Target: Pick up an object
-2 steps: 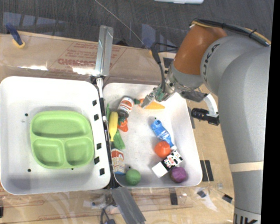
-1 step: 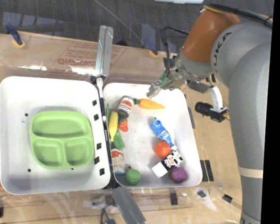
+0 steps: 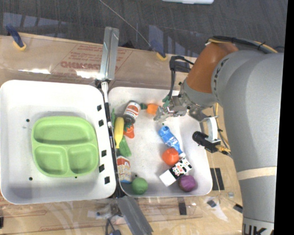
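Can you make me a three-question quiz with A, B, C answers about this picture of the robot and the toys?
1. Where is the green tray?
A. left bin
B. right bin
C. on the floor

2. What colour is the bottle below the gripper?
A. pink
B. blue
C. black

3. How does the banana sit?
A. hanging from the gripper
B. on the green tray
C. lying in the right bin by the divider

Answers:
1 A, the tray fills the middle of the left bin.
2 B, the bottle is blue with white.
3 C, it lies along the left wall of the right bin.
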